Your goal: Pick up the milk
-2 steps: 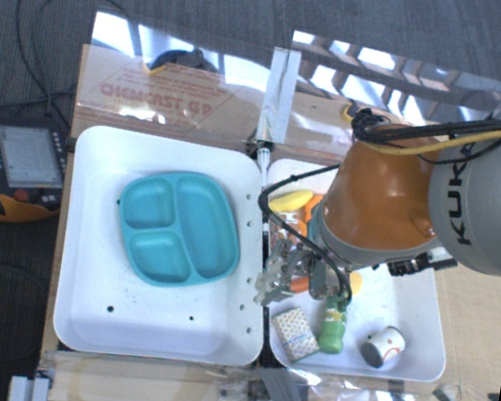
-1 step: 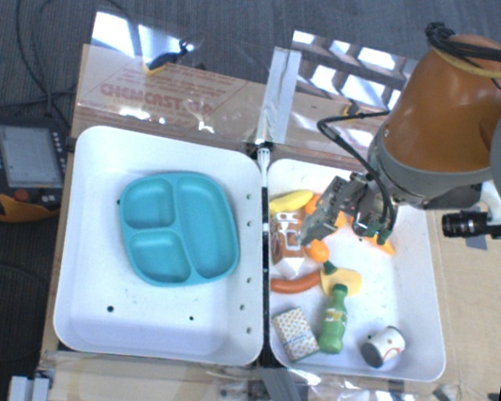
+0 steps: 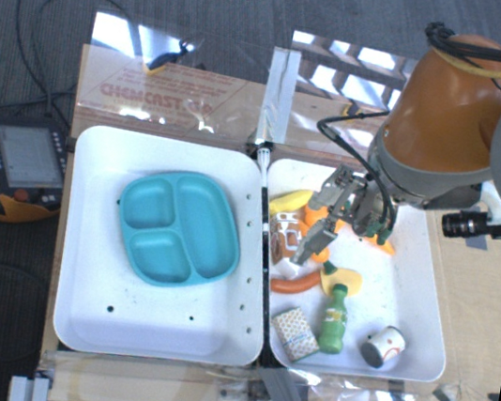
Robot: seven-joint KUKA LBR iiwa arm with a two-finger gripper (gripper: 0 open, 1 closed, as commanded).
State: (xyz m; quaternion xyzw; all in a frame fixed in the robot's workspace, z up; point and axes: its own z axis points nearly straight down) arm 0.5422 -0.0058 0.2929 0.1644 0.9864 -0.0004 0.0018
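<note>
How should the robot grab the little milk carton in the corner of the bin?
The milk carton lies tilted near the front edge of the right bin, with the green bottle close on its right. Best guess: come straight down from above and pinch its two long flat sides, mid-body, turning the hand to match its slant.

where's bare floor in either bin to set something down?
Left bin: bare strip along the near wall below the blue tray, plus the margin on its left. Right bin: open patch between the green bottle, the mug and the right wall. Crowded by the divider, under the pincer.
</note>
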